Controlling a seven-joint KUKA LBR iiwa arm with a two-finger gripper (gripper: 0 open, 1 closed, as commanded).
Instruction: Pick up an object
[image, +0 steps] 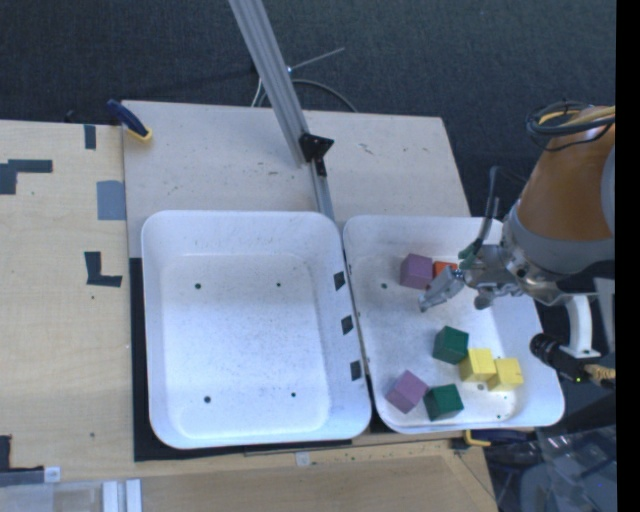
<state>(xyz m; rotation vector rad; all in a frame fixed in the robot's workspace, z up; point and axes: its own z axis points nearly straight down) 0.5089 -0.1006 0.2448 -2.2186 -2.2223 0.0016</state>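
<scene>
**Gripper low over the right bin's upper half, beside a purple block**

Reaching in from the right: grey arm (565, 215) with orange band, gripper (447, 287) low above the right bin (375, 300). Finger spread too blurred and foreshortened to call; cannot tell whether anything sits between them.

Just left of the gripper tip, a purple block (416, 270), a matte cube, lying near the bin's upper middle, well clear of the rims. Touching or just behind its right side, a small orange piece (445, 269), mostly hidden by the gripper.

Open floor between that block and the bin's left wall, and more bare floor down the middle. Crowded lower right corner: a green block (451, 344), two yellow blocks (493, 367) pressed together just below it, a second green block (443, 401) and a second purple block (407, 390) side by side near the front rim.

Left bin (160, 300) alongside, rims touching at the centre divide. Slanted metal pole (280, 85) crossing the bench above both bins.
</scene>
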